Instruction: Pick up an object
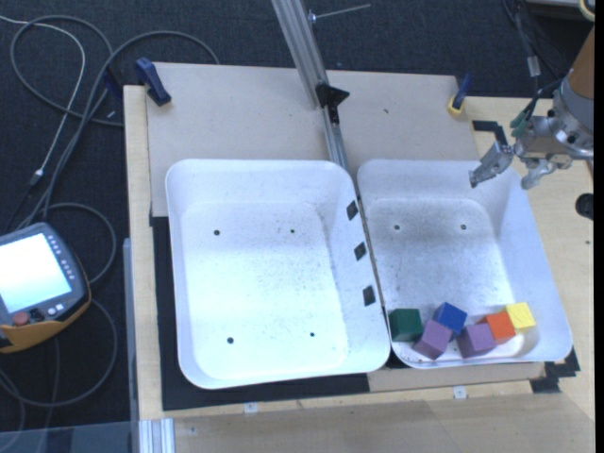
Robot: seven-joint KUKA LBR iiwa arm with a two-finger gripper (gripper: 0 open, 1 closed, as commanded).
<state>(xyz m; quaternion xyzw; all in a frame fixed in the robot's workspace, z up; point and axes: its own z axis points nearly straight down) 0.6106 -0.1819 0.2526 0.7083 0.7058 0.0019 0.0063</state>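
Your jaws (507,168) stood spread apart with nothing between them, one finger (489,166) angled toward eight o'clock and the other toward five o'clock, hanging over the far right corner of the right bin (528,234), at about one o'clock of that bin. Behind them, toward three o'clock, you could see the grey wrist running out to the picture's edge.

Well apart from the jaws, the blocks lay bunched along the near wall of the right bin, at about six o'clock from the jaws. From nine o'clock to three o'clock along that wall you had the green cube (407,325), a purple cube (435,338), the blue cube (451,316) just behind it, a second purple cube (477,340), the orange cube (500,326) and the yellow cube (520,315). Neighbours sat touching or nearly so.

The left bin (189,253) lay at nine o'clock of the right one, their walls meeting in the middle of the counter (236,111). A metal rail (297,36) slanted away toward twelve o'clock. A handheld pendant (36,281) with a lit screen lay off the counter at nine o'clock, with cables looped on the dark floor.
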